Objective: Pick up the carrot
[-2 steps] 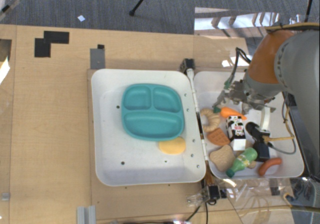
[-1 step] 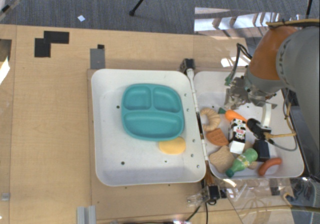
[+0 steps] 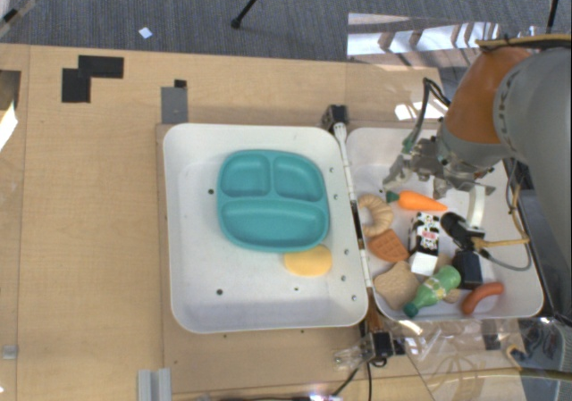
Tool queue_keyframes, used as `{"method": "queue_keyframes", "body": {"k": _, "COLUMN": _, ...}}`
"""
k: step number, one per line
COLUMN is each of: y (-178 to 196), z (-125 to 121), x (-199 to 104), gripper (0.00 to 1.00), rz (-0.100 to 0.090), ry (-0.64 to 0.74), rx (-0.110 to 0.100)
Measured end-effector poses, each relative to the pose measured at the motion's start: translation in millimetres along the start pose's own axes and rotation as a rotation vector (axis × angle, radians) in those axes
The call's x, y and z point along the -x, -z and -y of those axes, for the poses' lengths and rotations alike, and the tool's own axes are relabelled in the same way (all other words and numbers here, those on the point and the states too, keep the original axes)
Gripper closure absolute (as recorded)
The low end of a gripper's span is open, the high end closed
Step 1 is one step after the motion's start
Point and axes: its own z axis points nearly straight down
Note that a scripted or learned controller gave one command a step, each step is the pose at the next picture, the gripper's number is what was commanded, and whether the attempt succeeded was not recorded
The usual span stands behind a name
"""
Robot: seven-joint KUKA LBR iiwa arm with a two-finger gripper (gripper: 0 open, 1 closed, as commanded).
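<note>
Teal three-compartment plastic plate point(image 3: 272, 199) in left white bin point(image 3: 192, 292), yellow disc point(image 3: 308, 262) touching its near edge. Green toy bottle point(image 3: 433, 288), red sausage point(image 3: 481, 297) in right bin point(image 3: 366, 154).

Even, fairly bright light from overhead washes my view. The two shallow white plastic bins point(image 3: 268, 301) look nearly blown out, with soft, faint shadows. Glare flashes off shiny metal point(image 3: 447, 35) at the far right. My grey and orange arm point(image 3: 509, 104) looms soft and slightly blurred.
</note>
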Motion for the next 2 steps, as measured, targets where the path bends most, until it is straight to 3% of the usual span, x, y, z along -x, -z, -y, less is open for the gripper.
{"method": "queue_keyframes", "body": {"k": 1, "y": -12.2, "z": 18.6, "x": 45.4, "gripper": 0.00, "rz": 0.004, "ry": -0.063, "rx": -0.009}}
{"method": "queue_keyframes", "body": {"k": 2, "y": 0.9, "z": 14.3, "x": 41.7, "gripper": 1.00, "rz": 0.002, "ry": -0.056, "rx": 0.002}}
